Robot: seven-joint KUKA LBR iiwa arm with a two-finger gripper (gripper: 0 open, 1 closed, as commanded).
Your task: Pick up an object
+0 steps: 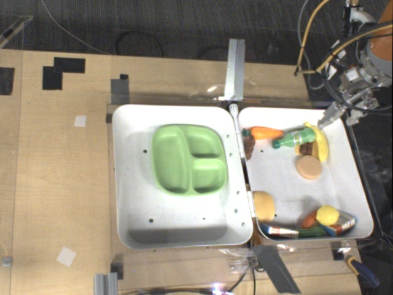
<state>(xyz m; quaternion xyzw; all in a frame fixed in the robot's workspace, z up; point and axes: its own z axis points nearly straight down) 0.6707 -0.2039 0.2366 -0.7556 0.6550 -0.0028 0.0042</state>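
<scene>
Nearest the camera, a pale wooden bench (55,183) bears two white bins, and dark carpet lies beyond it. A green divided tray (187,158) sits in the left bin (132,220). In the right bin (362,214), a green bottle (293,139) lies crosswise against a banana (320,144), cap pointing left toward a carrot (265,132); whether the gripper (327,117) at the bin's far right corner is spread, I cannot tell.

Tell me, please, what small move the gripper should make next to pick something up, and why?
Probably a short descent toward the banana. The gripper sits over the right bin's upper right corner, just beside the banana and the green bottle lying against it, with nothing between its fingers. These are the nearest objects, so lowering onto the banana seems the shortest route to a grasp.
</scene>
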